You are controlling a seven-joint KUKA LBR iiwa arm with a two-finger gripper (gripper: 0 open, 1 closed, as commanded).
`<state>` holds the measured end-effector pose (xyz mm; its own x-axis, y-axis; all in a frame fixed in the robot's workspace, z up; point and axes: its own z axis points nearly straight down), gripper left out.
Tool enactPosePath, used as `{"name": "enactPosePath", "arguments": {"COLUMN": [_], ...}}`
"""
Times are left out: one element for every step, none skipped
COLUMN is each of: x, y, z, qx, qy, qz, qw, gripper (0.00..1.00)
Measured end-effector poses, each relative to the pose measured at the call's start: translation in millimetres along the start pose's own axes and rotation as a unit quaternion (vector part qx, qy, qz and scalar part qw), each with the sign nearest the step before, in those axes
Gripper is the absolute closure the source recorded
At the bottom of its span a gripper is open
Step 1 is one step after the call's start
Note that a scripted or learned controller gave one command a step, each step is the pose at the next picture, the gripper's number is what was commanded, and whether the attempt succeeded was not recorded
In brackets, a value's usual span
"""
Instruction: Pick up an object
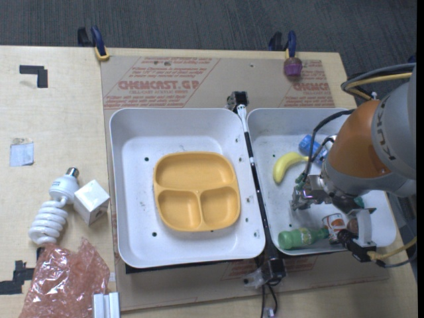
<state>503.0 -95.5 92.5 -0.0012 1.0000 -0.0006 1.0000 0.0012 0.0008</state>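
gripper [303, 195] low in right bin [265, 121] | beside banana [286, 165] (green bottle [301, 237] nearby) | jaws' state: cannot tell

- 2 bins side by side, centre-right of frame: left bin [126, 177], right bin [265, 128].
- Divided tray [197, 191] lies in middle of left bin.
- Right bin: banana [286, 165] upper left, bottle [301, 237] along lower edge, arm [371, 144] over right part.
- Gripper [303, 197] between banana & bottle.
- Left of bins, on bench: bulb [52, 211] w/ small box [91, 201] just beside it; crumpled bag [63, 280] below, lower left of frame.
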Motion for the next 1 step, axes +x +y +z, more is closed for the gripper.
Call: {"name": "enactPosePath", "arguments": {"x": [3.1], "y": [-25.4], "z": [0.2], "qx": [0.001], "qy": [0.0], "qz": [0.001], "qw": [1.0], "gripper": [0.0]}}
